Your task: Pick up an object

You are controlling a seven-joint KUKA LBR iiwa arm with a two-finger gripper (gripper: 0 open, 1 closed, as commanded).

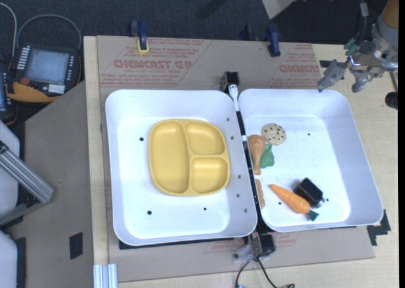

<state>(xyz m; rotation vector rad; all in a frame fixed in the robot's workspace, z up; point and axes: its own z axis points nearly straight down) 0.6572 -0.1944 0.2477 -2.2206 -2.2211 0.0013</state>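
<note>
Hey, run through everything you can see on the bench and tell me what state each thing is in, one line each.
gripper: open, holding nothing, above the right bin's far right corner
yellow divided plate: upright in the left bin, compartments bare
cookie: lying flat in the right bin
drumstick: lying by the right bin's left wall
green piece: lying against the drumstick
carrot: lying on its side
black block: tilted, touching the carrot

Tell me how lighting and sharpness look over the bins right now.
Camera view: even light, soft shadows under the yellow divided plate and toy carrot; mild glare on the right bin floor; the pincer near the top right corner is slightly blurred; bin edges bow slightly.
</note>
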